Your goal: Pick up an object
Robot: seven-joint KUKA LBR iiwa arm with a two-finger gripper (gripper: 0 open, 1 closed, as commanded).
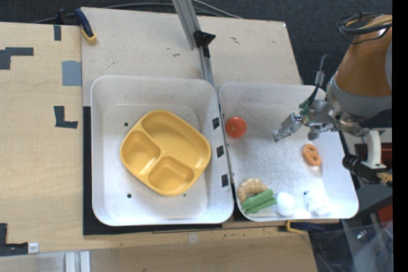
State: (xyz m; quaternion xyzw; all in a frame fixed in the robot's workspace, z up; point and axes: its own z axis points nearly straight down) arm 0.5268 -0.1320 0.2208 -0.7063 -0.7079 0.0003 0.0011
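Hand [288, 127] hangs over the right bin [268, 93], finger state not discernible, nothing seen between them. A red ball [236, 127] lies near the bin's left wall; an orange piece [312, 155] sits below the hand. Left bin [102, 137] contains a yellow divided plate [166, 151].

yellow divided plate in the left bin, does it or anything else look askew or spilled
The yellow three-compartment plastic plate sits turned at an angle to the left white bin's walls, but flat and upright. In the right white bin, the small toy foods lie loose; nothing looks spilled or damaged.
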